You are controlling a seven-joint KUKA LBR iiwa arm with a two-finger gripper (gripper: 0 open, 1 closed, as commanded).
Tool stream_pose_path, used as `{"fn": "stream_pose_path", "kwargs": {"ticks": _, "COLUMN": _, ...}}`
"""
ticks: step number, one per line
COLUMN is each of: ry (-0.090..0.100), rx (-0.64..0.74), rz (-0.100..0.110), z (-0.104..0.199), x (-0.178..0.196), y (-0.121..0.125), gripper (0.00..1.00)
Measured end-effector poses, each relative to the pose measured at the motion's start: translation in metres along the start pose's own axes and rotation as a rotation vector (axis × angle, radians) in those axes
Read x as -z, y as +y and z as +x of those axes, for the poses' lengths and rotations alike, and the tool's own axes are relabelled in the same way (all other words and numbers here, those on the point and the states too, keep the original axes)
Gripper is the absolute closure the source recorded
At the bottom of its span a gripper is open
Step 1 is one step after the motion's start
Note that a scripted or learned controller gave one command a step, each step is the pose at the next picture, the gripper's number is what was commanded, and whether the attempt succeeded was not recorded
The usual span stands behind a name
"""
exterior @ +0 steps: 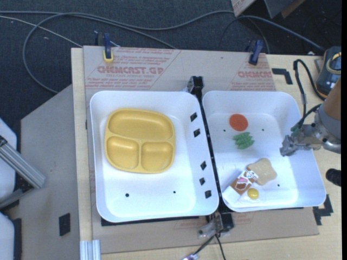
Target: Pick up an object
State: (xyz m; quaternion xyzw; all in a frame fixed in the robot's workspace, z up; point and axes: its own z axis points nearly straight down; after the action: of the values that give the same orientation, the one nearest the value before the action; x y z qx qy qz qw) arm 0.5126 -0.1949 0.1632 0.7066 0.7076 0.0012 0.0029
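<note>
The right bin (pixel 287 104) holds a red round slice (pixel 238 122), a green leafy piece (pixel 243 140), a tan bread slice (pixel 263 170), a small red-and-white packet (pixel 242 183) and a little yellow piece (pixel 253 194). My gripper (pixel 289 145) hangs over the right side of that bin, right of the green piece and above the bread slice. Nothing shows between its fingers.
The left bin (pixel 103 161) holds a yellow divided plate (pixel 140 140). A black divider with clips (pixel 201 140) runs between the bins. Blue clamps (pixel 108 45) pin the cardboard at the back. Cables cross the dark floor behind.
</note>
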Motion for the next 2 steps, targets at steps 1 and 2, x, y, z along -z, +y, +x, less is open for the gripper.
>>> {"fn": "stream_pose_path", "kwargs": {"ticks": 1, "ry": 0.001, "rx": 0.0, "rz": 0.001, "z": 0.0, "x": 0.042, "y": 0.001, "gripper": 1.0}}
{"fn": "stream_pose_path", "kwargs": {"ticks": 2, "ry": 0.006, "rx": 0.004, "rz": 0.008, "z": 0.056, "x": 0.036, "y": 0.003, "gripper": 1.0}}
